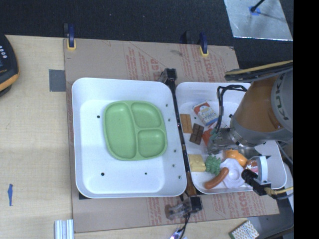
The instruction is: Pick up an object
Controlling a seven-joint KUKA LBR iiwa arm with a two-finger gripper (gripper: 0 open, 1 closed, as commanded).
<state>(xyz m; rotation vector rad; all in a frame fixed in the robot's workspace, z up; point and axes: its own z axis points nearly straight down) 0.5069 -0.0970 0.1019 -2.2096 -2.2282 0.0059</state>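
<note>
The right bin [187, 94] holds several toy foods: a red and white carton [205, 113], a tan cracker [185, 123], a brown chocolate piece [197, 134], a yellow cheese block [196, 162], a green broccoli [213, 164], a sausage [217, 179] and an orange piece [235, 157]. My gripper [215, 142] reaches down into the middle of this bin, just right of the chocolate piece and above the broccoli. The wrist hides the objects beneath it.
The left bin [84, 133] carries a green divided plate [134, 129]. A white object [232, 177] lies under the sausage near the right bin's front rim. Clamps [71, 38] hold the cardboard sheet at the back.
</note>
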